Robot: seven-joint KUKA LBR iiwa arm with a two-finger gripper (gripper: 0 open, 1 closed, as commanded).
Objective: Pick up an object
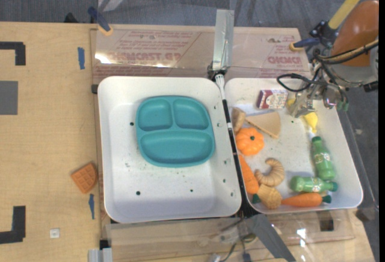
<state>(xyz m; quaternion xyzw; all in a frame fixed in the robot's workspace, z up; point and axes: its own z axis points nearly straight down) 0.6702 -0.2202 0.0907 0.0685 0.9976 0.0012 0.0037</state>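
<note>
Two white bins sat on the surface while the pincer, its opening impossible to judge, hovered over the right bin's toys, seemingly choosing a target.

Single fixed camera above the bench, looking down at a slant, far enough back to take in both white bins: left bin and right bin side by side. The arm enters from the upper right. Bench top runs off the left edge.
</note>
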